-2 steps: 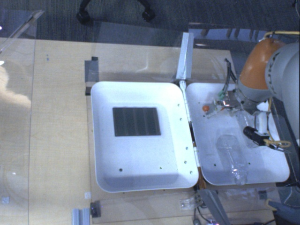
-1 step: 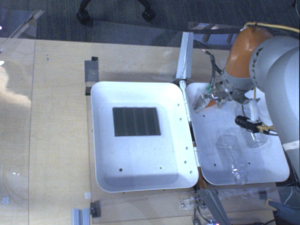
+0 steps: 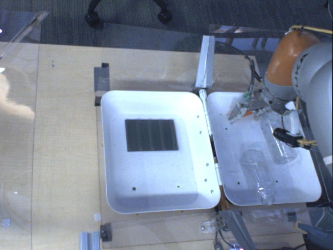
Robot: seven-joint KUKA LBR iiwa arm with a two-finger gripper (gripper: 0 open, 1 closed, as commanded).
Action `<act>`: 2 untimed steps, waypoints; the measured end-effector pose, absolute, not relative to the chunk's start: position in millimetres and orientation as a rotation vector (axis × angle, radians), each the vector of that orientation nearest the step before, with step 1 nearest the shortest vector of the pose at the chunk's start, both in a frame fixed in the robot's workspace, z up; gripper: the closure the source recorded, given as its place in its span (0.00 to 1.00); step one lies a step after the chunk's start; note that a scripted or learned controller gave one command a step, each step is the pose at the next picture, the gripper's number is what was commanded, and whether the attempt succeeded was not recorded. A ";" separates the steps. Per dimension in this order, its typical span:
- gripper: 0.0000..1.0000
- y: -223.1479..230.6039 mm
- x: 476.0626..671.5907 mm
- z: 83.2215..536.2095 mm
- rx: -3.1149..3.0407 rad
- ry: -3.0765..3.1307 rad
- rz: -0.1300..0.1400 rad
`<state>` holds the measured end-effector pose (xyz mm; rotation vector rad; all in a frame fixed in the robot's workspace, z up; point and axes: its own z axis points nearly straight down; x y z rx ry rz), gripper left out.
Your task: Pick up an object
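hand (image 3: 240,111) low over right bin (image 3: 229,155) | grip unclear, possibly empty

From my feed, the top of the frame shows dark grey carpet (image 3: 62,9) with the black wheeled base of an office chair (image 3: 127,7) standing on it at upper centre. Below that, a pale wooden bench top (image 3: 57,155) fills the left and middle of the frame, and I see soft light glaring off a clear panel (image 3: 18,98) along its left side. A grey metal upright (image 3: 205,61) rises at upper centre-right of the bench.
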<state>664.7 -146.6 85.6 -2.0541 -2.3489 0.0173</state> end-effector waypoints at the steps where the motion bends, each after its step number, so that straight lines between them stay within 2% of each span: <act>1: 0.00 -201.1 666.0 105.7 -1.952 -2.451 0.011; 2: 0.00 -221.2 661.4 90.5 -1.026 -2.957 0.028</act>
